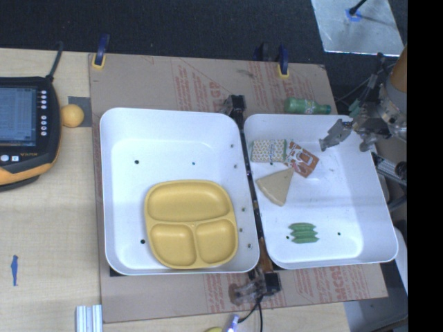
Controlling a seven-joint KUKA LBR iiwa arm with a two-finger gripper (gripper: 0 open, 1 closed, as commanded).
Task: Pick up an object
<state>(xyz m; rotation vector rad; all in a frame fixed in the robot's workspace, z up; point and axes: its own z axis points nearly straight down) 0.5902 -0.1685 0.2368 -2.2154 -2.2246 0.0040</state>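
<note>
The gripper [344, 134] hovers at the right bin's [374, 206] upper right — whether it is spread or pressed together, I cannot tell. The snack packet [302, 160] lies just left and below, long axis slanting down-right.

One fixed camera is looking down from above the bench.

We are viewing at a slant, from some distance, so both white bins, the left bin [173, 126] and the right bin [360, 206], are fitting in frame; the arm [391, 109] is entering from the right edge.
</note>
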